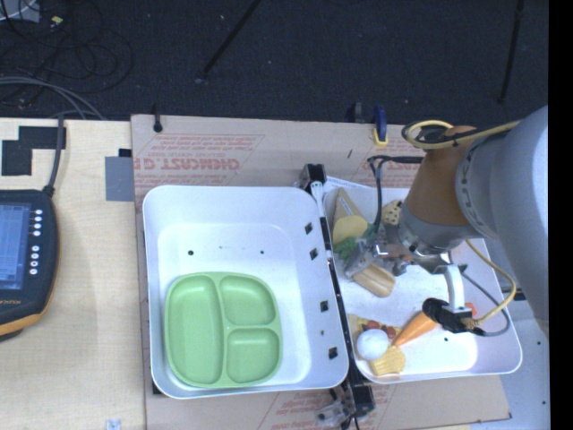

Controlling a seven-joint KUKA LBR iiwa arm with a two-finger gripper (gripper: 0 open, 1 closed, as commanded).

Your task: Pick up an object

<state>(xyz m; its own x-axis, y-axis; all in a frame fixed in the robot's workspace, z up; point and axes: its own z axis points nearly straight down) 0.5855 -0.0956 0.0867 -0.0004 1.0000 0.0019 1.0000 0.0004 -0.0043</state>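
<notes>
Pale wood bench (81, 365), two shallow white plastic bins. Left bin (179, 209): green divided plate (222, 330). Right bin (501, 352): gripper (365, 256) over tan block (374, 281); grip state unreadable.

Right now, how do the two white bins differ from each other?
The left bin holds one thing, a green divided plate; the right bin holds several small toys, among them an orange carrot. The arm's gripper reaches into the right bin, not the left. Both are shallow and white.

grey arm (501, 186) reaching down, wrist bent
</notes>
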